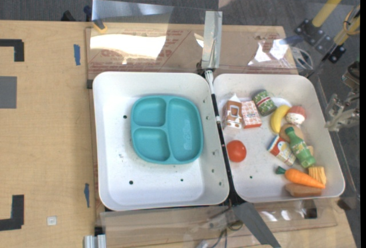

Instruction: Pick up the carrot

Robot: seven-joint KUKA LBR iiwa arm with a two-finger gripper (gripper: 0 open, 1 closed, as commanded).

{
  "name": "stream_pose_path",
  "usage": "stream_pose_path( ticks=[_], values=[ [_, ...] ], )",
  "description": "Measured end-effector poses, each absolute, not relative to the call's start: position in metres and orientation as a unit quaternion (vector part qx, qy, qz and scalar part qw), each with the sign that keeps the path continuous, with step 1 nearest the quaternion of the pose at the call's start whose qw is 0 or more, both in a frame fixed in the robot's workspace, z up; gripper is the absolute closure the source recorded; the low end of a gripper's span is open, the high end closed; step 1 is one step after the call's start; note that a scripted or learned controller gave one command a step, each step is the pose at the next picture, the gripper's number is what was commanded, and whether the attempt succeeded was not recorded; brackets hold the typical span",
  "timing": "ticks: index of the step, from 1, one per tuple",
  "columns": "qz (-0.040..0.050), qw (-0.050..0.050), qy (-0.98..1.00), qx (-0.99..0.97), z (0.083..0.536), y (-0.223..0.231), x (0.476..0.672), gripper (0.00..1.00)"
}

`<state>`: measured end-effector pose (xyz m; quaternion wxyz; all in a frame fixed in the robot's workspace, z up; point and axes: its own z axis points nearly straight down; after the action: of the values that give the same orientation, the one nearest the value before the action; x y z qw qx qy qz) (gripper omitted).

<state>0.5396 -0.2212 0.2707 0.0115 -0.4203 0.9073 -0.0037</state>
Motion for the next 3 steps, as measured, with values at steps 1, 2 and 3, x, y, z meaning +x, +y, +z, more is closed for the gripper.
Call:
stream_pose_path(
  ticks=[1, 2, 3],
  values=[
    [-0.0054, 0.016, 0.908, -0.419, 0.282, -0.22, 0.542, 1.0],
    [-0.0072, 0.02, 0.908, -0.418, 0.293, -0.22, 0.544, 1.0],
    [-0.002, 0.005, 0.835, -0.55, 0.328, -0.222, 0.61, 1.0]
  ],
)
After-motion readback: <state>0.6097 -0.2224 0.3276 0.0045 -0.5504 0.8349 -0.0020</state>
